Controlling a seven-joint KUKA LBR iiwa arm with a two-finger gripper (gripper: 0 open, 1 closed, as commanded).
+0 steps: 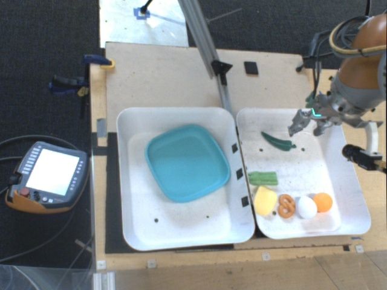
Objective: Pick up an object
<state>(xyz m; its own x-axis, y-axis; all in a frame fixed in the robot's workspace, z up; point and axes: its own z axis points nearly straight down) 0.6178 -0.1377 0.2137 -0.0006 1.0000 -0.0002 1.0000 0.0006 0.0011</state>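
Gripper (300,123): hangs over the right bin (347,180) at its 12 o'clock; whether the claw is open or closed cannot be told.
Dark green pod (277,141): nearest candidate, lying just at the gripper's 7 o'clock, untouched.
Cluster at 6 o'clock: yellow fruit (264,200), pretzel (286,206), egg (306,207), orange (323,202), crowded together, so harder to single out.
Left bin (130,162): holds a teal plate (187,162).

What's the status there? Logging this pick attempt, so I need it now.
End effector over right bin, nothing between fingers. Nearest item: dark green pepper, lying just beside it. Path to it unobstructed.
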